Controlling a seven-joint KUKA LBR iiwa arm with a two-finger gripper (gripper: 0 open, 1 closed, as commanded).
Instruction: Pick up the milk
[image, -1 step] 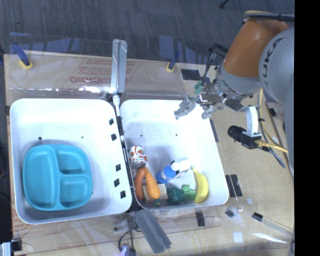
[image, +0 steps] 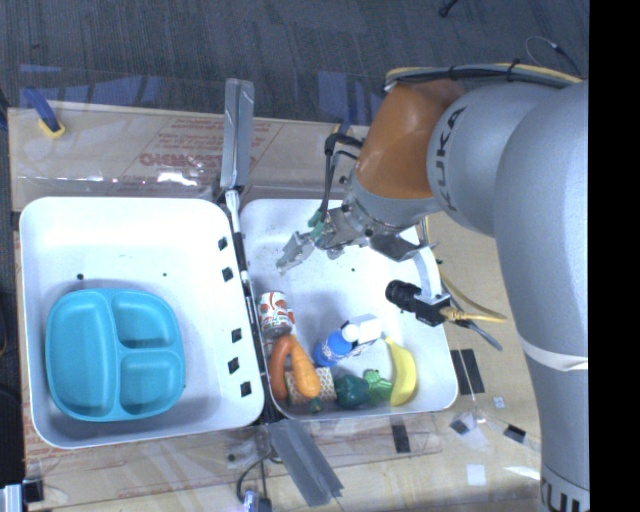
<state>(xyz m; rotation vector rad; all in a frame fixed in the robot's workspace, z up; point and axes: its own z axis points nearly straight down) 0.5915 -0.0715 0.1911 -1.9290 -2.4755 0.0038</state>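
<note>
The milk (image: 350, 337), a small white and blue container, lies in the lower middle of the right bin (image: 430, 395) between the carrot and the banana. My gripper (image: 305, 245) hangs over the upper left part of that bin, up and to the left of the milk and well apart from it. Its fingers stand open with nothing between them. The grey arm with its orange band (image: 400, 140) reaches in from the right above the bin.
Around the milk lie a red and white can (image: 275, 312), an orange carrot (image: 283, 365), a yellow banana (image: 403, 372) and a green item (image: 355, 388). The left bin (image: 60, 225) holds a blue divided tray (image: 115, 352). A black part (image: 412, 300) sticks out beside the arm.
</note>
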